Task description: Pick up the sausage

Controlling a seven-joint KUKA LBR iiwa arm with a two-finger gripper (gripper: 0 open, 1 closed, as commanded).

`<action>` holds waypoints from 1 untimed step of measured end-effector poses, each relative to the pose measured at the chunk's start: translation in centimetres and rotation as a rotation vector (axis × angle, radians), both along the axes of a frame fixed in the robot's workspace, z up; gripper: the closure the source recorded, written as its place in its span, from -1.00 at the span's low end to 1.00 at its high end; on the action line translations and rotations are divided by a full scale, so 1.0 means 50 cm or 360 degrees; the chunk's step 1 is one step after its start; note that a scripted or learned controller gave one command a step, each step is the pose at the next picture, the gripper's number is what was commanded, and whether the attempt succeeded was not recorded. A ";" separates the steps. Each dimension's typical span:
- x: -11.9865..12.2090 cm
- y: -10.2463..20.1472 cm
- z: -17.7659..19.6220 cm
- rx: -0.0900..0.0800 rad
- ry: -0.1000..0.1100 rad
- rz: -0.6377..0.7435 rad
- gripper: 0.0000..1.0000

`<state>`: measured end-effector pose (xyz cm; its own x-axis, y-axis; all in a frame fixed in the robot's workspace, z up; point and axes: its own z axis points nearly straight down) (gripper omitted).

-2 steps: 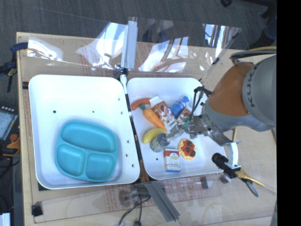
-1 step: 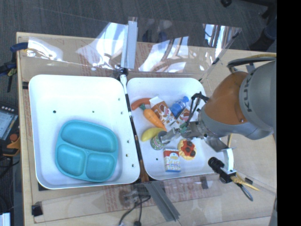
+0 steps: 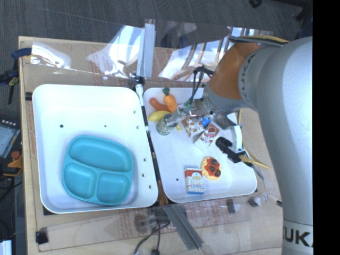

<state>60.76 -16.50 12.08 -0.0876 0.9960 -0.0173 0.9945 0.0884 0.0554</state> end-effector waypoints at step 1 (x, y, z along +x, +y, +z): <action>-0.116 0.074 -0.057 0.0018 0.0091 0.0099 -1.00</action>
